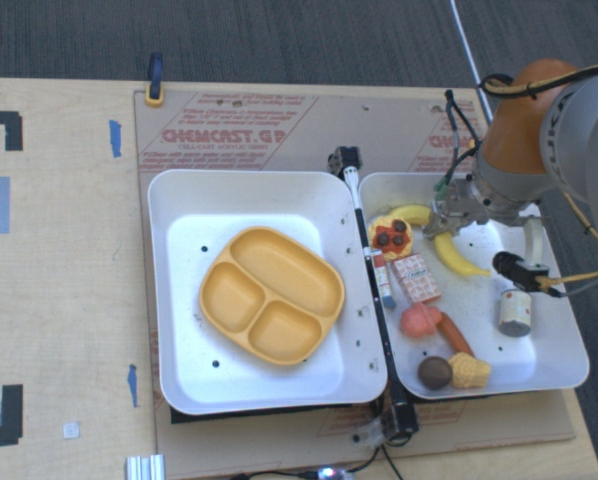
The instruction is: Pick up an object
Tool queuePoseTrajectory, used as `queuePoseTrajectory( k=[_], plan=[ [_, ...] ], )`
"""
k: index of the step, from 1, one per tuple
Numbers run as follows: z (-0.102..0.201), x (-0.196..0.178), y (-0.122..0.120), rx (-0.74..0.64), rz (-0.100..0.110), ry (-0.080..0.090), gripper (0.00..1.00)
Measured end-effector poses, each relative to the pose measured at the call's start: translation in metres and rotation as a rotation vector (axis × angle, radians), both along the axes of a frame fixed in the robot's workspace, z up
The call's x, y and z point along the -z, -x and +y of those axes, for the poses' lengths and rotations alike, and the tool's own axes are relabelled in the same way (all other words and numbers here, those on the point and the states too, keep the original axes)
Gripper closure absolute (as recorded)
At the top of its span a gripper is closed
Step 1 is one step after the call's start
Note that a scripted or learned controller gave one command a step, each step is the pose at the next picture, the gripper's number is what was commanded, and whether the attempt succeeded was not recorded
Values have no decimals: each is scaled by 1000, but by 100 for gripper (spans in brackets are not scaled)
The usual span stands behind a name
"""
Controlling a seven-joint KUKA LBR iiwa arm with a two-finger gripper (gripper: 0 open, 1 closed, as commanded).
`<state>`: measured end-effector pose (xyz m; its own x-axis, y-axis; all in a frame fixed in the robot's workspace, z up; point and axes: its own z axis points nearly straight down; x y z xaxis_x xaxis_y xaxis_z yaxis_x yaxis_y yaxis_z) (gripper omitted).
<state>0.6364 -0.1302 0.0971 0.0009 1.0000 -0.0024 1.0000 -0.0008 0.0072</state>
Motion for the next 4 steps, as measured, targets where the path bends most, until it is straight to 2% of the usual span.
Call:
queuePoseTrajectory(
  k=[1,2,3,4],
  plan=[
    [74,-88,30,-3,5,-3,100],
    [115,-112,44,-3,6,-3,100],
    [157,-101,94,-3,9,-3,100],
    [92,-88,157,1,8,-2,100]
  ],
)
